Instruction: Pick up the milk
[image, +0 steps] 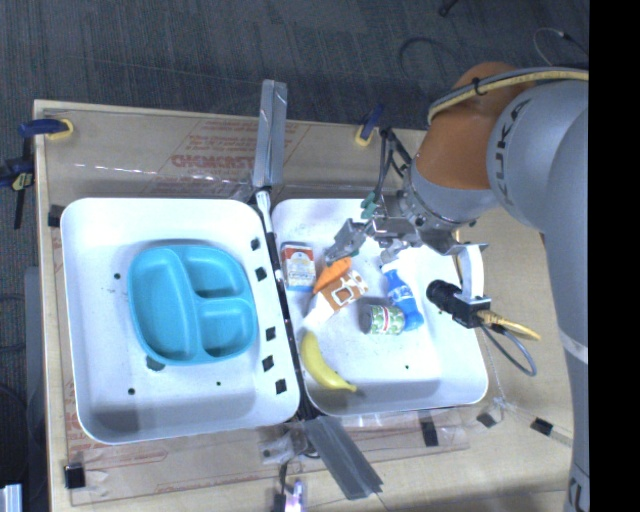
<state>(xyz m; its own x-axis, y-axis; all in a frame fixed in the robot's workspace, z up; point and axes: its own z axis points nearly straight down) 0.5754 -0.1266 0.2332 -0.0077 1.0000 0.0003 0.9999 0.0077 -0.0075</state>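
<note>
The milk (338, 297) is a white carton with an orange-brown label. It lies on its side in the middle of the right bin (455, 372), partly under an orange carrot (333, 271). My gripper (368, 247) hangs over the back middle of that bin, just above and right of the carton. Its fingers (347, 240) are open with nothing between them. The left finger is close over the carrot.
A small red and white box (298, 266) lies by the bin's left wall. A blue bottle (402, 297), a green can (384, 319) and a banana (323, 364) surround the milk. The left bin (100, 400) holds a blue divided tray (195, 302).
</note>
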